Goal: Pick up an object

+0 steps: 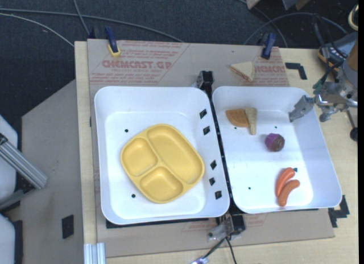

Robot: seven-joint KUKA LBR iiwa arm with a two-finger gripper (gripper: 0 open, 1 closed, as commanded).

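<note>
You are looking at a brown cardboard-covered bench [142, 58] that is carrying two shallow white plastic bins side by side, clamped along its far edge by blue clips so the sheet is not shifting. The left white bin [108, 115] is holding a yellow three-compartment plastic tray [162, 162] lying flat near its centre. The right white bin [318, 160] is holding the candidates for picking: a tan wedge-shaped toy sandwich slice [242, 118] near its far left corner, a small purple round toy fruit [274, 141] toward the middle, and a pair of orange toy sausages [286, 185] near the near right corner, all spaced apart so each is reachable alone. The grey two-finger gripper [301, 109] is hanging at the far right edge of that bin, above the rim, carrying nothing; whether its fingers are apart I cannot tell. Dark carpet and loose cables are lying beyond the bench
</note>
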